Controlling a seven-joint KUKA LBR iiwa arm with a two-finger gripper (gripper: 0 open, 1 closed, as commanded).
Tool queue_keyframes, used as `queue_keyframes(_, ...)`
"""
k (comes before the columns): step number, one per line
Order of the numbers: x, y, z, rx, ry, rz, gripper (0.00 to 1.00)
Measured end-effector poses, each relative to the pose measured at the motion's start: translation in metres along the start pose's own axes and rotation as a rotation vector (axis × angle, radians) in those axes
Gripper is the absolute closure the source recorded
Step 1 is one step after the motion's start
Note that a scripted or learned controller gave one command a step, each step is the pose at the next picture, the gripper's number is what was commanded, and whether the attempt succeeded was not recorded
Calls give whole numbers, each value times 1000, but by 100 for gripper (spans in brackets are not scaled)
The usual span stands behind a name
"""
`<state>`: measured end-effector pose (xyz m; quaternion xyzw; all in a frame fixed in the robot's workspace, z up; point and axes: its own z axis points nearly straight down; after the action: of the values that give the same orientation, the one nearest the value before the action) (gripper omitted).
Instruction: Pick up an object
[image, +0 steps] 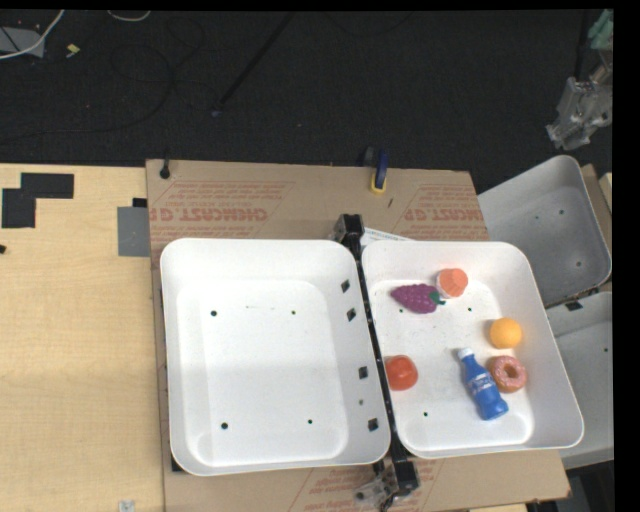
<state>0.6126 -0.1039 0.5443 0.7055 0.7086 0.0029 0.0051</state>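
While the gripper (578, 108) hangs at the upper right, well outside both bins, its finger state cannot be told. The right bin (545, 420) holds a blue bottle (483, 385) touching a pink doughnut (508, 373), an orange ball (505, 333), purple grapes (416, 297), and two red-orange pieces near its walls. Left bin (260, 350): bare floor.

At the top right corner, your gripper (578, 108) is cut off by the frame edge and too blurred to read. The blue bottle (482, 383) has a label too small to make out. The pink ring (509, 373) touches it, hiding part of its side.
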Motion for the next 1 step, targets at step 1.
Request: queue_keyframes(1,-67,14,8,14,1,8,100)
